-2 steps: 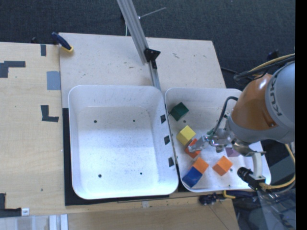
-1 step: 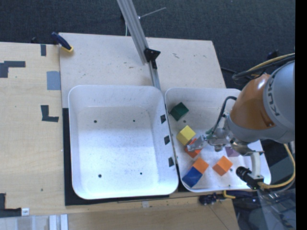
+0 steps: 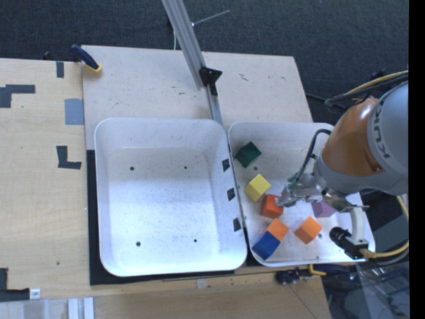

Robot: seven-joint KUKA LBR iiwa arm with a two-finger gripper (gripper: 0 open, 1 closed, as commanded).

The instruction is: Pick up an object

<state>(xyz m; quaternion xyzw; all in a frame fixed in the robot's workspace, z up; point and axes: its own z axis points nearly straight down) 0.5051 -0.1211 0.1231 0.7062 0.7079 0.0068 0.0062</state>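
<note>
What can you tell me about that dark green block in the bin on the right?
The dark green block is a small cube with plain, matte faces, perhaps painted wood or foam. It lies tilted, one corner turned toward the camera, near the far end of the right bin, close to the wall shared with the left bin. It sits alone: the yellow block is its nearest neighbour, with a gap between them. The gripper is apart from it, lower in the bin.
</note>
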